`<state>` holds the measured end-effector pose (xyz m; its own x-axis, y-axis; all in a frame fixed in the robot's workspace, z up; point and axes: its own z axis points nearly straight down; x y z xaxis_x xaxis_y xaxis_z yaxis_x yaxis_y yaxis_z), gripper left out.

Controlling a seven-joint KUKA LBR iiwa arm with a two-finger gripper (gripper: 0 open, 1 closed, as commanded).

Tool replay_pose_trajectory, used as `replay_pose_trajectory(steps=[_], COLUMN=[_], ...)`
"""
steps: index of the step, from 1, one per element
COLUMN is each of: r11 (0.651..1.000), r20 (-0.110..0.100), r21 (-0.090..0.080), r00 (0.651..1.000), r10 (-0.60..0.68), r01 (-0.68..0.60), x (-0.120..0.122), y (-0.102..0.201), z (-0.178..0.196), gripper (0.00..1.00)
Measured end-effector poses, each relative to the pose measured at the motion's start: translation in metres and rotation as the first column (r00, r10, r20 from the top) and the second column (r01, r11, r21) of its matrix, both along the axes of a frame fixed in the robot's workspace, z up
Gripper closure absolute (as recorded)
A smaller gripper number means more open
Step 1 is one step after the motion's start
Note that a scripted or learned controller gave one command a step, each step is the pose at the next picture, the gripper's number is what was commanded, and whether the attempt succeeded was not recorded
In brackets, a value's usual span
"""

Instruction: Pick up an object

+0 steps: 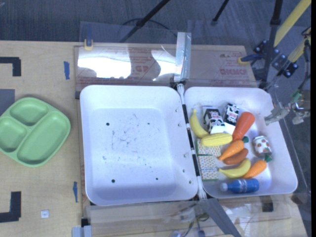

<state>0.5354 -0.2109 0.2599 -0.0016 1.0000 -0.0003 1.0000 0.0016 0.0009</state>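
The right bin (281,179) holds a heap of toy food. A yellow banana (197,125) lies along its left wall, and a second banana (236,170) lies lower down. Two black-and-white cartons (213,117) (232,113) stand at the back. An orange carrot (243,125) leans beside them, with two more carrots (232,149) (255,168) nearer the front. A yellow corn-like piece (216,139) lies across the middle. A white speckled egg shape (260,144) sits at the right. A blue bottle (242,185) lies along the front wall.
The left bin (131,137) has only faint scuffs on its floor. A green divided plate (33,131) rests on the bench at far left. Clear panels (128,63) stand behind the bins. Metal clamps and fittings (289,110) crowd the right bin's right rim.
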Motion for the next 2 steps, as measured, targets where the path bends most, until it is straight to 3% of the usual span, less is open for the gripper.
replay_pose_trajectory(steps=[1,2], r11=[0.929,0.860], r20=[0.000,0.003], r21=[0.001,-0.003], r00=[0.929,0.860], r10=[0.369,0.511], r01=[-0.369,-0.511], x=[-0.046,0.013], y=[-0.004,0.001], z=[-0.116,-0.174], gripper=[0.00,0.00])
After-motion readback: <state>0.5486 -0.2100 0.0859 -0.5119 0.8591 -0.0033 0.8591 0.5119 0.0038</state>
